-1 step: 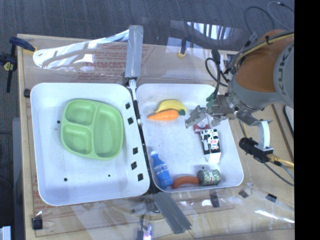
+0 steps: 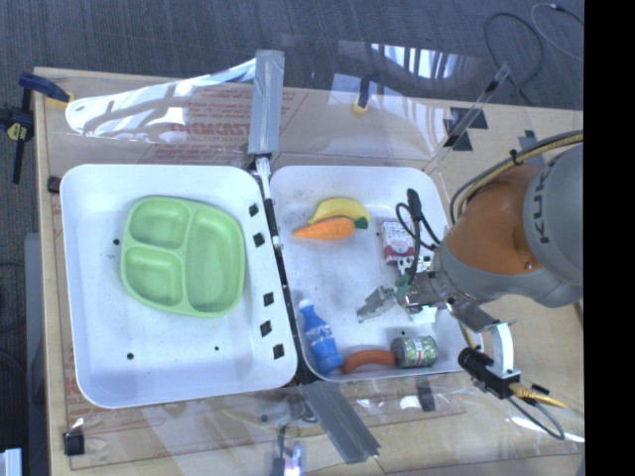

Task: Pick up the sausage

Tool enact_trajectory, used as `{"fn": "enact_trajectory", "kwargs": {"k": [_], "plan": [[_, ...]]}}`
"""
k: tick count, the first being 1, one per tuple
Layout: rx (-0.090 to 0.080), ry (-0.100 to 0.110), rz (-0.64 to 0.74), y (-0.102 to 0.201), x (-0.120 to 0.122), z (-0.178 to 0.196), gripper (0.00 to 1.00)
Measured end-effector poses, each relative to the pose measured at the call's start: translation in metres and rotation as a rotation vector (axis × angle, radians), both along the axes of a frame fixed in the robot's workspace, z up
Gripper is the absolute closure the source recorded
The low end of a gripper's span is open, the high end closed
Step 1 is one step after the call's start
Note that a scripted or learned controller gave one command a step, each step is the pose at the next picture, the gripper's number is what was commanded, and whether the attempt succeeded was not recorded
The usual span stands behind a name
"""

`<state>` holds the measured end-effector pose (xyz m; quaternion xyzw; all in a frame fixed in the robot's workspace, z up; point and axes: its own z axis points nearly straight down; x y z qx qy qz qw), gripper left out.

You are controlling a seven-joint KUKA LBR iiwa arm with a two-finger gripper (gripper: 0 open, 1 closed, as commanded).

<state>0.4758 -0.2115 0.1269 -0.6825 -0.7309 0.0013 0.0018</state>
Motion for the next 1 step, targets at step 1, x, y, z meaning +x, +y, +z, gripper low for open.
{"fn": "enact_trajectory", "kwargs": {"k": [1], "plan": [[0.001, -0.001, -0.002, 0.0085, 0.0006, -0.0366, 0.00]]}}
